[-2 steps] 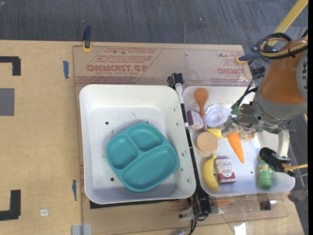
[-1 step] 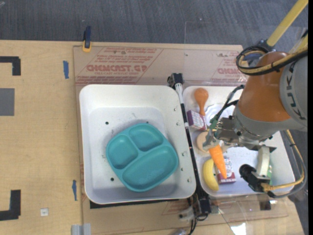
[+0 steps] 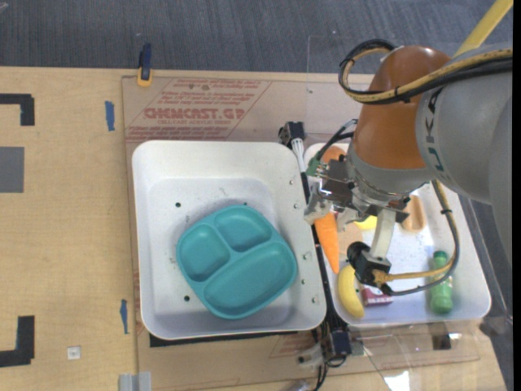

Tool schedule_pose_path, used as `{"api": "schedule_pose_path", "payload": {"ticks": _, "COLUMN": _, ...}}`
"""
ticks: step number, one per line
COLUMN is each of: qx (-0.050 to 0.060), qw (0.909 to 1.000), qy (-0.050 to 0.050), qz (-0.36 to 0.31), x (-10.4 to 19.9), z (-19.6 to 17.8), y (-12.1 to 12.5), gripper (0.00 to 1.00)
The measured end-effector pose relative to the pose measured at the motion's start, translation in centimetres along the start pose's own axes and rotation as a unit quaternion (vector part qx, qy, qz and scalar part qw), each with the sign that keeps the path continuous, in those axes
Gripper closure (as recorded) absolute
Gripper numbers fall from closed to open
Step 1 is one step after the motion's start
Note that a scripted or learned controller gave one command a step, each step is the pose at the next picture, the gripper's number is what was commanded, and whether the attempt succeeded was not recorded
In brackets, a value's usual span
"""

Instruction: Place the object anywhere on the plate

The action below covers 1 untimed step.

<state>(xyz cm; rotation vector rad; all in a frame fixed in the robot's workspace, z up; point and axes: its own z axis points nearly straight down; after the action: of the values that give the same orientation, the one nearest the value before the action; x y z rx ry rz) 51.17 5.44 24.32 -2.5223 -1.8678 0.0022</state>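
The teal plate (image 3: pixel 236 259) sits in the left bin (image 3: pixel 155 218). Over the right bin (image 3: pixel 476 292) the gripper (image 3: pixel 346 206) hangs by the dividing wall, and the wrist hides whether it grips anything. A carrot (image 3: pixel 327 239) lies just beside it, with a banana (image 3: pixel 350 292), a red packet (image 3: pixel 378 297), a green piece (image 3: pixel 440 296) and a sausage (image 3: pixel 416 212) around
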Motion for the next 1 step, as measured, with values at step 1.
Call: {"api": "schedule_pose_path", "payload": {"ticks": 1, "qx": 0.001, "qw": 0.9990, "qy": -0.001, "qz": 0.045, "x": 9.01, "z": 0.93, "y": -3.24, "gripper": 1.00}}
